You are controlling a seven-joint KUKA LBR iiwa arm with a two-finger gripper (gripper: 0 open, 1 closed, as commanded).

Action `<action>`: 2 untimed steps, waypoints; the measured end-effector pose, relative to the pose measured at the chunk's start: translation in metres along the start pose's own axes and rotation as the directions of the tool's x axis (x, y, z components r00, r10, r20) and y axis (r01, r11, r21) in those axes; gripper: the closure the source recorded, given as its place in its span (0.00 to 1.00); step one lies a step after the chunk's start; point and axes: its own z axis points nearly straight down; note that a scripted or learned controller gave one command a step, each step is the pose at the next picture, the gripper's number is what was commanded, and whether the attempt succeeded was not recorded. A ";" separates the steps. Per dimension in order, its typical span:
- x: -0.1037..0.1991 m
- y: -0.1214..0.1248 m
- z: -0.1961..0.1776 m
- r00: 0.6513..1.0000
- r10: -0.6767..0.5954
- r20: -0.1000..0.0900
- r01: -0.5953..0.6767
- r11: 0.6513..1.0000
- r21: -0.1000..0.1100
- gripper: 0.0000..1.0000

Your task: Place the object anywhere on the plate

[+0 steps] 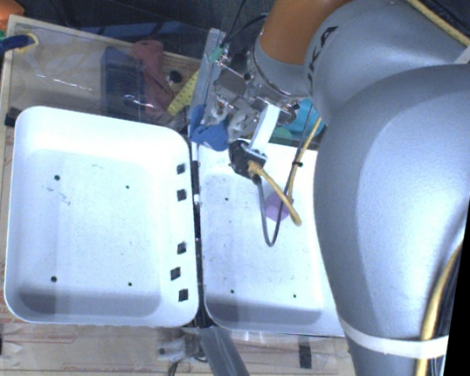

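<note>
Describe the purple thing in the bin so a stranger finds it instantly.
Find the white bin on the view's right, under the grey arm. A small purple object lies in its upper middle. The nearby piece at the bin's top corner is blue instead.

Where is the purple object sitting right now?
In the camera view, the purple object lies in the bin on the view's right, in its far half, close beside the grey arm that overhangs that bin.

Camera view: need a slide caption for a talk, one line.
Gripper at the far-left corner of the right bin, beside a blue thing; a purple thing lies in the bin.
</note>
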 end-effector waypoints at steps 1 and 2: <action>0.002 -0.002 -0.006 1.000 -0.011 0.004 0.011 1.000 0.008 1.00; 0.102 -0.041 -0.019 0.976 -0.216 0.001 0.216 0.977 0.000 1.00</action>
